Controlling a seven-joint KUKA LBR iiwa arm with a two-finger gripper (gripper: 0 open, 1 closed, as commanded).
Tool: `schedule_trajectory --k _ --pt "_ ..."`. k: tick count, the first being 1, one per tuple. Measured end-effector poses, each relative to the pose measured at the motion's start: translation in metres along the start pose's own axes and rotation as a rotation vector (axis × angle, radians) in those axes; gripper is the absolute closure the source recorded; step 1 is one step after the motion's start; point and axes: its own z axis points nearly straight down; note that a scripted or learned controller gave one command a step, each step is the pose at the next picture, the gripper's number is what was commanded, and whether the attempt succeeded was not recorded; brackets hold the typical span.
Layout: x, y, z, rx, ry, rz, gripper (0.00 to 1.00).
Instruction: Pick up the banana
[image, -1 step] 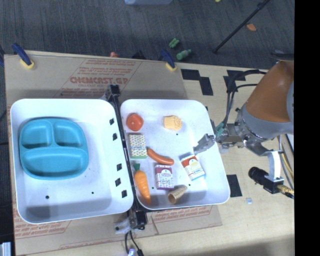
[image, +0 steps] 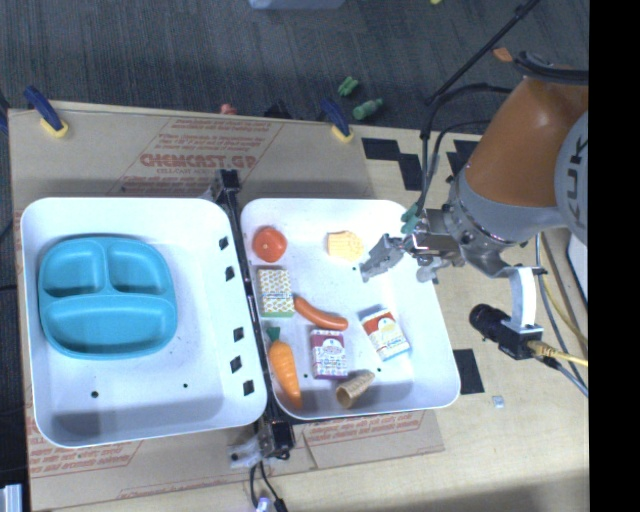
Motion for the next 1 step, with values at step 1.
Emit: schedule_trajectory --k 1 --pt "0.0494 -0.0053 0.1179 0.005 0.000 0.000 0.00"
